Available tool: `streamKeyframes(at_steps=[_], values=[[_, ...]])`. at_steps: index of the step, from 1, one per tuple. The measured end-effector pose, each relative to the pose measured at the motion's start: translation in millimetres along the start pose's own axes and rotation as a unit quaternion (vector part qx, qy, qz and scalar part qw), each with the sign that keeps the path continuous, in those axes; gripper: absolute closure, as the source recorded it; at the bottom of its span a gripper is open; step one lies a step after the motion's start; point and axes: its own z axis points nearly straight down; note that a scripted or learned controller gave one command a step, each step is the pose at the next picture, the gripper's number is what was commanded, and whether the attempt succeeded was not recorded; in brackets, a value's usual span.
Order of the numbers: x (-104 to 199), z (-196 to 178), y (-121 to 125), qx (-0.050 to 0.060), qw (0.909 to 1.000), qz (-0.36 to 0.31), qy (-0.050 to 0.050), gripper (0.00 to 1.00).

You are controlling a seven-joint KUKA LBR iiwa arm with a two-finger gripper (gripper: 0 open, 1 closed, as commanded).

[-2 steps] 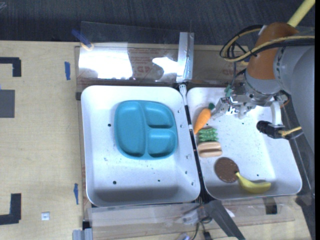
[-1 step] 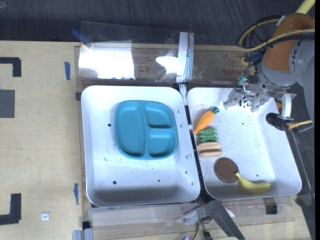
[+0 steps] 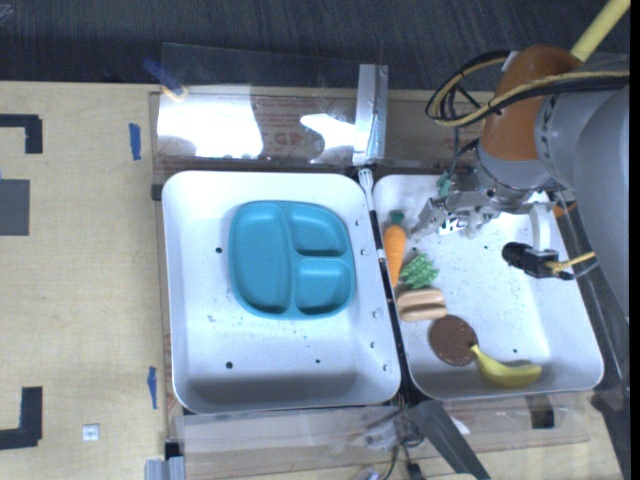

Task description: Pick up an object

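Two shallow white bins are seen side by side on the bench. The left bin holds a blue divided plate near its middle. The right bin holds the candidate objects, which are grouped along its left wall: a carrot set upright in the view, a green leafy piece just beside it, a sandwich-like item below that, a brown disc, and a banana touching the disc's lower right edge.

The arm is reached in from the right, and the gripper is positioned over the upper part of the right bin, near the carrot's top but apart from it. Nothing is seen between the gripper's parts. Whether the gripper is released or clenched cannot be told, because the mechanism is seen from above against a speckled bin floor and is small in the view.

The step in hand is judged to be the approach: no object is lifted, and all items rest on the bin floor. For the next move, a target must be chosen; the carrot is nearest. The gripper would need to be aligned across the carrot's narrow width and lowered. Care is called for, since the carrot lies close to the bin wall and to the green piece, so clearance on both sides is limited.
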Motion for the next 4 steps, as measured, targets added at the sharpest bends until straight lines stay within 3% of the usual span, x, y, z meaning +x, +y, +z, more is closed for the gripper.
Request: streamKeyframes(at_steps=[1,2,3,4], values=[[1,15,-114,-0.024,0.9973,0.07,0.002,0.0],[-18,16,-129,-0.025,0.9898,0.14,0.005,0.0],[-29,14,-63,-0.026,0.996,0.085,0.002,0.0],[-23,10,0,0.002,0.9985,0.054,0.002,0.0]])
